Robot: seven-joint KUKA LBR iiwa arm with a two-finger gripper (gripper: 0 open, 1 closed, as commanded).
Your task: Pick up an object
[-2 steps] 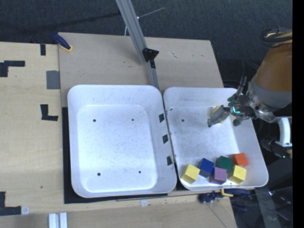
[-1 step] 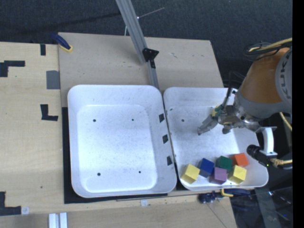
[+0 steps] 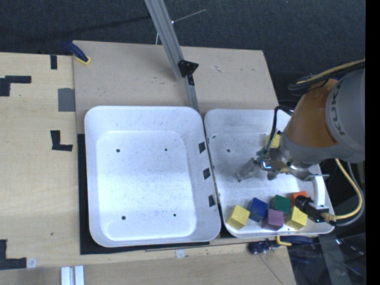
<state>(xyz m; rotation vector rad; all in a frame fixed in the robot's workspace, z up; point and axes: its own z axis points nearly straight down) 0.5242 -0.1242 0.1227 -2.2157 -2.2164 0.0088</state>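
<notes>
The end effector (image 3: 244, 172), fingers spread wide and holding nothing, hovered above the blue cube (image 3: 258, 209); a good grasp needed centring first.

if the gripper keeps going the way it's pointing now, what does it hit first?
The gripper points toward the view's left, low over the right bin. Likely first contact is bare bin floor, then the bin's left wall; depth is unclear. The blocks lie off that line.
</notes>
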